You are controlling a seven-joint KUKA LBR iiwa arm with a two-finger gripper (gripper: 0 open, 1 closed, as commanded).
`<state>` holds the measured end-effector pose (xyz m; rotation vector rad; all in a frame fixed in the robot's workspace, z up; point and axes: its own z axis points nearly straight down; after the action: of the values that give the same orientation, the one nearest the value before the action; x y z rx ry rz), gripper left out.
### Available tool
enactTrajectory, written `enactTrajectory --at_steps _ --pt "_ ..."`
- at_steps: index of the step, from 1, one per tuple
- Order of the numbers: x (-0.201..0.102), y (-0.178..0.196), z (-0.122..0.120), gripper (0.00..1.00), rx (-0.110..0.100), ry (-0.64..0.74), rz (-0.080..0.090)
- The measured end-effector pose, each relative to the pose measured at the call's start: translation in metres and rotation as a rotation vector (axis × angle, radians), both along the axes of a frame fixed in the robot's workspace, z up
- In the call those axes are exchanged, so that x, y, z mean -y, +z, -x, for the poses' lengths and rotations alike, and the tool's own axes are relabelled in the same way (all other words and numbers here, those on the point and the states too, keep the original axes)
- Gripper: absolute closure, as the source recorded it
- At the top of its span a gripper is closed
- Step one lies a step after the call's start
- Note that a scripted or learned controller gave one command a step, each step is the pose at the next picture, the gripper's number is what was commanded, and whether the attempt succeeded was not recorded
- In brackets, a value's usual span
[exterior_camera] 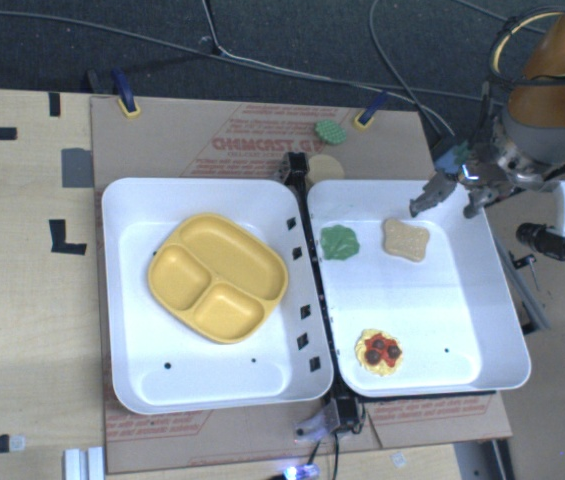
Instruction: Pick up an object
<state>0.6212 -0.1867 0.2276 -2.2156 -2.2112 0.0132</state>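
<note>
1. Two fingers of the gripper stand spread apart with nothing between them, poised over the far right corner of the right bin.
2. Nearest below it lies the bread, a tan toast-shaped piece flat on the bin floor, just left of and nearer than the fingertips; I take it as the likely target.
3. Its long axis runs roughly left to right, slightly tilted, with the rounded lobes toward the left.
4. To grasp it well, I judge the gripper should shift a little left and toward the near side, centre over the slice, then close across its short axis, near to far, so the fingers meet the flat edges.
5. Descent should go low, since the piece is thin and could slip under the fingertips.
6. Left of the bread sits a green piece, near the divider; leave room so it is not nudged.
7. Well apart, toward the near side, lies a small tart with red topping.
8. Left bin holds a yellow tray.
</note>
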Motion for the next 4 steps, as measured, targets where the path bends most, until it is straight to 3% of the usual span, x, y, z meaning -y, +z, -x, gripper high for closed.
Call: enactTrajectory --at_steps 1,2,4 --pt "0.0 0.008 -0.003 0.0 0.013 0.003 0.003" --pt "-0.002 -0.056 -0.004 0.0 0.008 0.004 0.003" --pt "0.003 -0.141 -0.01 0.0 0.017 0.004 0.008"
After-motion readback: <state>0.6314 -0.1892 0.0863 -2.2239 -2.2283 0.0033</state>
